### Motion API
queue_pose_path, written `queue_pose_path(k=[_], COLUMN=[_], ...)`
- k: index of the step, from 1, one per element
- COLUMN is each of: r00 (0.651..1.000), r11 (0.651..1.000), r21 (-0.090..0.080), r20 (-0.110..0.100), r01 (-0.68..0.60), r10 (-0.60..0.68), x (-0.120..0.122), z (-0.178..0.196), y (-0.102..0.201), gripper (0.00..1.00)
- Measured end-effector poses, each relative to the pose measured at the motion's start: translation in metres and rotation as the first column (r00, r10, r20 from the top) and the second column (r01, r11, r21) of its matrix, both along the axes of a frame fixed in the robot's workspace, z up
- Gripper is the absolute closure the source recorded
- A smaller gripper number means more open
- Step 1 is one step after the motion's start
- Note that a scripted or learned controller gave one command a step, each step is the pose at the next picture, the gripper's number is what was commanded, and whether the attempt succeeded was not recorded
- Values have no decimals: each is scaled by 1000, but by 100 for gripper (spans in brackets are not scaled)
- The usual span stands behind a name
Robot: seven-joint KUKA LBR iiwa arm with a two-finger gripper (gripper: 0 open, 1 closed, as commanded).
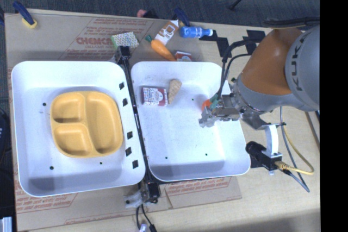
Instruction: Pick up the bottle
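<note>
The bottle [194, 32] is small and blue with a white cap, lying on its side behind the right bin [234, 163]. The gripper [209, 117] hangs over that bin, grip state unclear.

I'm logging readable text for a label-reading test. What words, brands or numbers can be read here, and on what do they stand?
"KU", white letters cut off at the frame's edge, on the grey arm.
Red print on the cardboard sheet under the bins: too blurred to read.
Red packet in the right bin: print too small to read.
Bottle and carton behind the bins: labels unreadable.
</note>
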State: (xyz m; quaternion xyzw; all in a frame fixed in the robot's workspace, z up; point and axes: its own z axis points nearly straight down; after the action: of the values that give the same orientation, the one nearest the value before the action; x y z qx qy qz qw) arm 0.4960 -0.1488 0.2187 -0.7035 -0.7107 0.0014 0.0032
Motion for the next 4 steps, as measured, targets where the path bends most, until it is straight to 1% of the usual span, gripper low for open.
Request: queue_pose_path(k=[1, 2, 3, 4], r00=[959, 845, 662, 401], r11=[959, 845, 662, 401], r21=[-1, -3, -3, -6], r20=[0, 4, 4, -2], r01=[283, 535, 750, 916], r10=[-283, -535, -750, -916], x=[-20, -20, -20, -20], z=[-30, 9, 12, -5], y=[-62, -50, -49, -25], gripper=[100, 100, 100, 100])
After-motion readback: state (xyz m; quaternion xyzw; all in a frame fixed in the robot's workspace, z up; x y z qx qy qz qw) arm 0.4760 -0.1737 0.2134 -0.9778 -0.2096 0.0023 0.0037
